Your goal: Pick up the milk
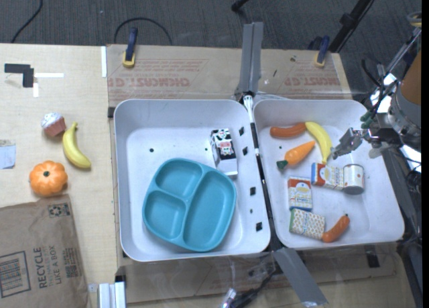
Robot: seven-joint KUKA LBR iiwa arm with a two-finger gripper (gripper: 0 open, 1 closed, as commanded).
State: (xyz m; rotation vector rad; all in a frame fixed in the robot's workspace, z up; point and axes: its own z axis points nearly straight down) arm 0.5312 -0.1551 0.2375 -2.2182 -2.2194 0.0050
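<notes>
Cardboard (37, 260): flat brown sheet at the near left corner, printed "RECYCLE".
Plate (190, 204): smooth teal plastic, rounded, three compartments, laid in the near half of the left bin.
Left bin (127, 186): shallow white tray with rounded corners and matte walls.
Right bin (389, 219): matching white tray, set edge to edge with the left one.
Sausage (336, 228): small glossy orange-red link at the near side of the right bin, touching a patterned box.
Boxes (305, 209): two small printed cartons, one behind the other, in the right bin.
Can (352, 178): short metal cylinder lying on its side, beside a red and white pack.
Carrot (297, 154): tapered orange toy with a green tip.
Banana (320, 140): curved yellow toy, beside the carrot.
Hot dog (287, 130): smooth red-orange link, farthest in the right bin.
Milk (223, 145): small upright carton, white with black cow patches, found in the left bin against its right wall, just behind the plate.
Gripper (345, 143): grey metal, seen over the right bin near the banana, well apart from the milk; whether its pincer is wide or narrow cannot be told.
Pumpkin (48, 178): ribbed orange toy on the wooden bench at left.
</notes>
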